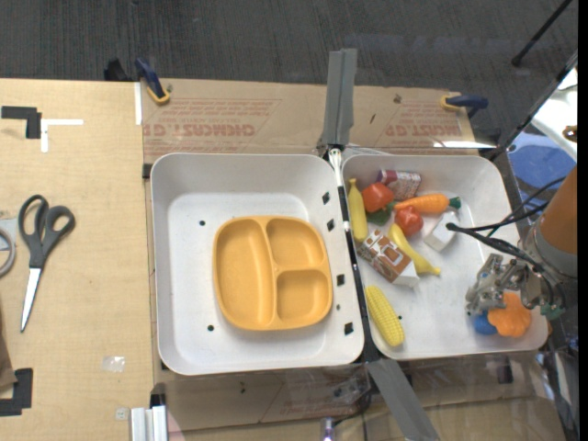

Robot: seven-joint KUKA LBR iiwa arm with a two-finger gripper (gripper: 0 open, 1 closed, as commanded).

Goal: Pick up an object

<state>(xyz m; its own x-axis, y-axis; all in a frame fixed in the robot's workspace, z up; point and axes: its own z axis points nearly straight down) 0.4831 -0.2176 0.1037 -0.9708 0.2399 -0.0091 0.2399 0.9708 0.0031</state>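
Note:
My gripper (496, 289) hangs low over the front right corner of the right bin (447, 338). Right beside it, toward the corner, lies an orange toy (511, 321) with a small blue piece (481, 323) at its left; whether the gripper touches them I cannot tell. Further left in the same bin lie a corn cob (384, 315), a banana (413, 251), a brown-and-white carton (388, 255), a white cube (438, 238), a carrot (427, 204), two red vegetables (377, 197), a small can (401, 182) and a yellow piece (356, 209) along the left wall.
The left bin (175, 274) holds a yellow divided plate (273, 272). Scissors (37, 237) lie on the wooden bench at far left. Clamps (152, 81) hold cardboard behind the bins. Black cables (496, 232) cross the right bin's right side.

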